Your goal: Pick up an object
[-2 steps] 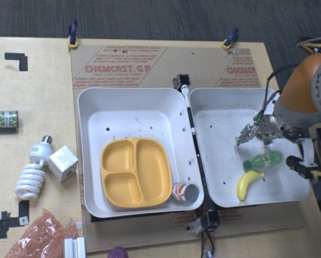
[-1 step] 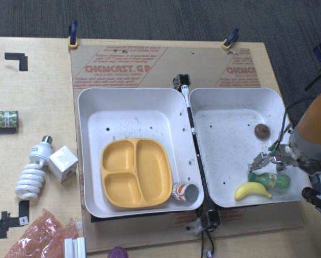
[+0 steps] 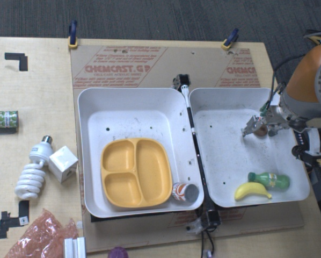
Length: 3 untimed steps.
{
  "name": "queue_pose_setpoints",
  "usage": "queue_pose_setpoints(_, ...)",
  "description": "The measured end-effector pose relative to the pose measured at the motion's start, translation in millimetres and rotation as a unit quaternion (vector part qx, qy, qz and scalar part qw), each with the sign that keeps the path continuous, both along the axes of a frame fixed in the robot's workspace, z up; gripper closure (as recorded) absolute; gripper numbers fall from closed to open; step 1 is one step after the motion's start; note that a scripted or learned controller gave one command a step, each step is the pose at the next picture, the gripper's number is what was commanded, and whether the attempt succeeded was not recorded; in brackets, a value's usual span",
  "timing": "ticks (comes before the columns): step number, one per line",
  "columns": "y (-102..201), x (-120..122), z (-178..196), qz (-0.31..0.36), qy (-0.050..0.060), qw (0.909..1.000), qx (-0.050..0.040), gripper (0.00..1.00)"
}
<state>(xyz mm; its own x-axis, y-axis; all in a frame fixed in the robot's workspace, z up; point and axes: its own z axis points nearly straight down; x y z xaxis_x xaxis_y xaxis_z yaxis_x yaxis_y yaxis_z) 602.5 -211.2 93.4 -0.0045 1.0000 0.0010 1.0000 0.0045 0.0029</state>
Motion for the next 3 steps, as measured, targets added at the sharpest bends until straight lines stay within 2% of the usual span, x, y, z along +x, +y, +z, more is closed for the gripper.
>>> queue_pose_setpoints(1, -0.8, 0.1, 9.9, 0.001, 0.0, 1.0, -0.0015, 1.0)
queue_pose_setpoints(2, -0.7, 0.1, 9.9, 0.001, 0.0, 1.0, -0.0015, 0.0)
queue_pose_setpoints(3, -11.3, -18.5, 127.7, -0.002, 0.001, 1.0, -0.0014, 0.0)
